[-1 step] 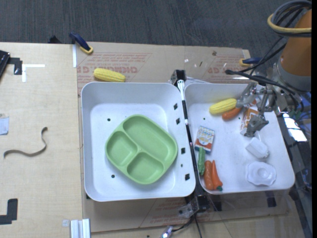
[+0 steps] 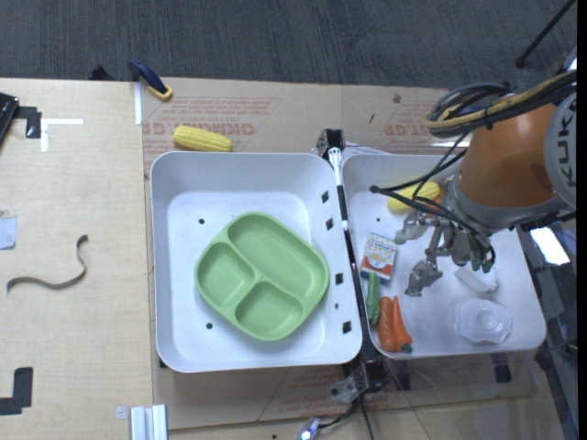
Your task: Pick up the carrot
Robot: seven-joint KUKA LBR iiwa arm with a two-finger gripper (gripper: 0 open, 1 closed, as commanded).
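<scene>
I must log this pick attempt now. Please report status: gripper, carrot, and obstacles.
Gripper above right white bin, holding nothing. Orange tapered carrot lies at bin's near-left corner, apart from gripper. Green vegetable lies beside carrot; small printed carton just behind.

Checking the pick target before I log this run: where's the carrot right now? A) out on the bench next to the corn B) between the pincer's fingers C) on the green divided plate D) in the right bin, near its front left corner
D: the carrot lies on the floor of the right bin near its front left corner, beside a green vegetable, with the pincer above and to its right.
</scene>
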